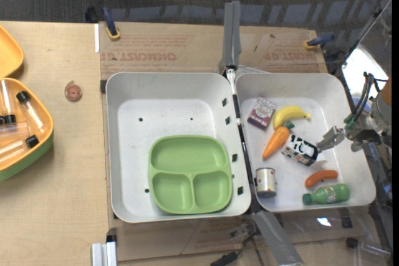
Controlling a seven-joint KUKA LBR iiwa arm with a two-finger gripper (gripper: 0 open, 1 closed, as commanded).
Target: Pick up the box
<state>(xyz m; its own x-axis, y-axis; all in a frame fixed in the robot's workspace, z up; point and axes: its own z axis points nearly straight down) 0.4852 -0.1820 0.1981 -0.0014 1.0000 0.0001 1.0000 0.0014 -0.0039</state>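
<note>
At the far left of your view, a yellow tray [38, 128] sits on the wooden table [56, 209] and holds a few small clear vials with black caps [20, 120]. A second yellow dish [9, 54] shows above it at the frame edge. Just to the right, a small round reddish disc [73, 91] lies alone on the wood.

Next you see the left bin [124, 134], which holds 1 thing: a green divided plate [190, 174] with 3 compartments, lying toward the bin's near right side. Nothing lies in the plate's compartments.

Across the divider, the right bin [324, 87] carries the clutter. Near its upper left lies the box [261, 113], small and purple-and-white, flat on the bin floor, well apart from the arm. Beside it to the right is a yellow banana [291, 114], and just below that an orange carrot [275, 141] lying at a slant. Lower down, by the divider, a small metal can [265, 182] stands upright. To the right of the carrot lies a black-and-white carton [300, 151], tilted. Below it are an orange-red sausage-shaped toy [321, 179] and a green bottle [326, 195] on its side along the near wall.

The gripper [328, 138] reaches in from the right edge, its tip just beside the black-and-white carton. You cannot tell whether it is released or clenched, and nothing is visibly grasped.
</note>
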